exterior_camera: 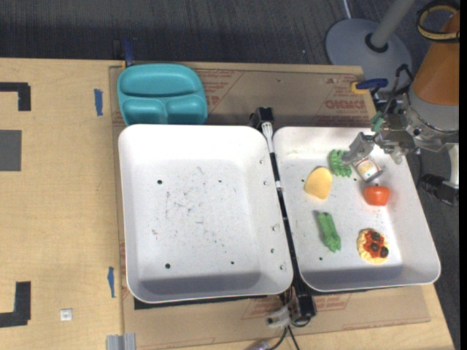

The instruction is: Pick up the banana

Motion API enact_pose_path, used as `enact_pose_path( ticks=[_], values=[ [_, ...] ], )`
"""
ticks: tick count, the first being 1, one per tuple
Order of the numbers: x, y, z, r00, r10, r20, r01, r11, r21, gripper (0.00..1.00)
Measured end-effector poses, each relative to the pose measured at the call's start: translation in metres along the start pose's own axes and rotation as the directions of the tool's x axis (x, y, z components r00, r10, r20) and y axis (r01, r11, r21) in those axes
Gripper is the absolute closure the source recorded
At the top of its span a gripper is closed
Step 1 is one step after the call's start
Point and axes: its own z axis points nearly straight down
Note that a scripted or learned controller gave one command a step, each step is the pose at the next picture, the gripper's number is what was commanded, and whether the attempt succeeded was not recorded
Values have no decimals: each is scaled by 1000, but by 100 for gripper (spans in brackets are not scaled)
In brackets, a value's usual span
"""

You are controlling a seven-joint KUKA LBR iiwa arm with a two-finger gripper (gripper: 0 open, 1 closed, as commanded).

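Looking for the banana (317, 183) and finding it as a stubby yellow piece in the right bin (419, 268), lying flat on the floor near the divide with the left bin (131, 195); sitting just beside a green leafy piece (338, 162) at its upper right, with a green pod (328, 230) below it and a tomato (376, 194) well apart to its right; noting a small round tart (373, 245) nearer the front corner.

Reaching in from the right with the arm (438, 86); hanging the jaws over the back of the right bin, above and to the right of the banana, near a small white and orange block (367, 170); not managing to tell whether released or clenched, and seeing nothing clearly gripped.

Judging the banana as a light, stiff toy, probably smooth and somewhat slippery, unlikely to bruise or break; favouring a hold across its narrower middle, coming straight down; keeping clear of the leafy piece crowding its upper right side; expecting it to skid on the slick bin floor if nudged off-centre.
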Motion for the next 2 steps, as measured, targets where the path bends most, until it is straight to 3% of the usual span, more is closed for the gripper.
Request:
enact_pose_path(
  ticks=[1,2],
  values=[
    [35,-91,50,997,-80,0,80,997,0,0],
    [117,-102,47,864,-504,-1,504,864,1,0]
  ],
)
